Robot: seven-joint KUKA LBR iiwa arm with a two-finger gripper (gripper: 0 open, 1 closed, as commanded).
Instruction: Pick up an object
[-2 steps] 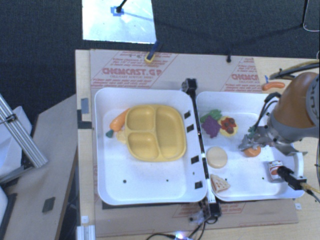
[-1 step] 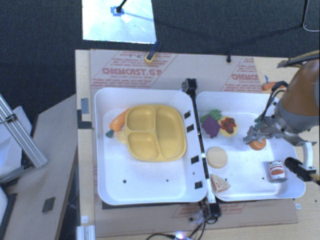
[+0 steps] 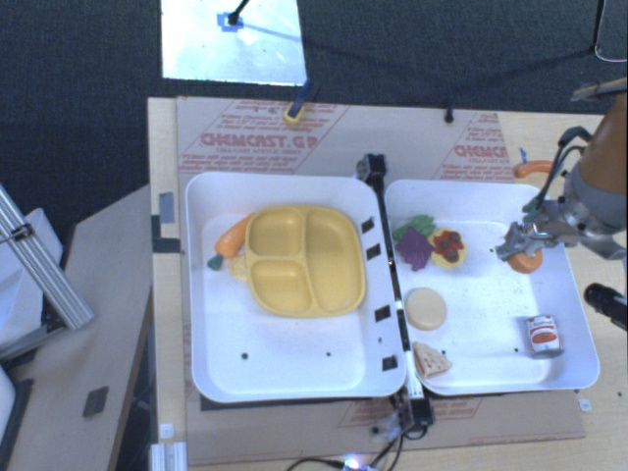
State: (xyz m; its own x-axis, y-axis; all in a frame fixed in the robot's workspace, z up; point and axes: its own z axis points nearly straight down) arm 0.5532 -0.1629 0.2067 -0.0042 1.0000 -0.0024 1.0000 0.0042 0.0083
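My gripper [image 3: 520, 246] hangs over the right part of the right bin [image 3: 579, 292], coming in from the right edge. Directly under its tip lies a small orange object [image 3: 530, 261], partly covered by the gripper; I cannot tell whether they touch. Further left in this bin are a purple grape bunch [image 3: 414, 250] with a green leaf [image 3: 416, 227], a red and yellow piece [image 3: 449, 245], a round tan disc [image 3: 426, 308], a sandwich wedge [image 3: 431, 360] and a small red-and-white can [image 3: 543, 335].
The left bin [image 3: 206, 351] holds a yellow divided plate [image 3: 299, 260] and an orange carrot [image 3: 232, 236] at the plate's left. A black divider with clips [image 3: 386, 263] runs between the bins. The arm's orange band [image 3: 535, 169] shows at the far right.
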